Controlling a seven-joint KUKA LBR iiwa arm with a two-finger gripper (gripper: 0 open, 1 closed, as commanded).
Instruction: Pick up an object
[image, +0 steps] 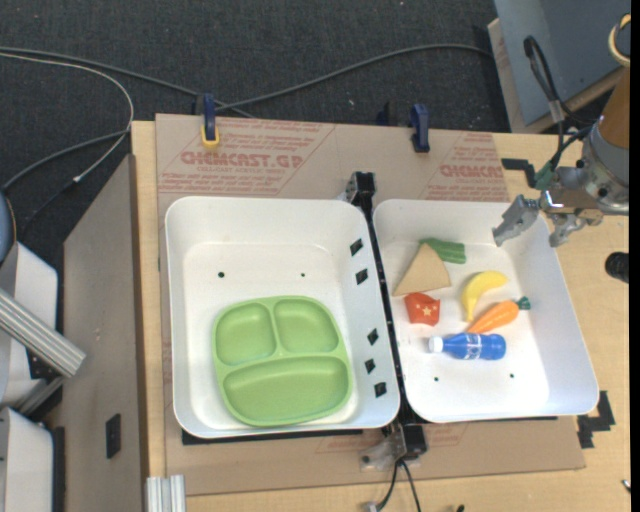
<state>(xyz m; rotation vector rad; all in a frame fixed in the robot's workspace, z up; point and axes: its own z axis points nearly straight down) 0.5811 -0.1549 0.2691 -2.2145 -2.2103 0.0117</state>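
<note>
The right bin (560, 385) holds several toy items: a tan wedge (427, 270), a green piece (446, 251) behind it, a red block (423, 309), a yellow banana (483, 291), an orange carrot (495, 316) and a blue bottle (472, 346) lying on its side. My gripper (540, 222) hangs over the bin's far right corner, above and to the right of the items. Its two fingers are spread apart with nothing between them.
The left bin (190, 300) holds a green divided plate (283, 359). A black divider (372, 290) runs between the bins. Two clamps (209, 119) (420, 128) grip the cardboard's far edge. Cables cross the floor at the back left.
</note>
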